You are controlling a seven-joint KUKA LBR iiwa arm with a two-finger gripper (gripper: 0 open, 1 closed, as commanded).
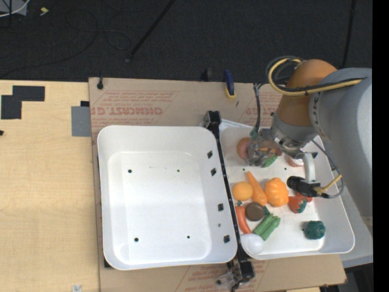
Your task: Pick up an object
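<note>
Pincer (262, 156) low over pink object (244, 147) (round, partly hidden).

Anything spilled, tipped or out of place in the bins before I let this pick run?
Nothing stands out. The toy food, such as the orange pepper and carrot, lies inside the right bin, and the gripper is down at its far end.

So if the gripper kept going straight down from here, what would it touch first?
Probably the round pinkish-red toy under the gripper, at the far end of the right white bin; depth is unclear.
</note>
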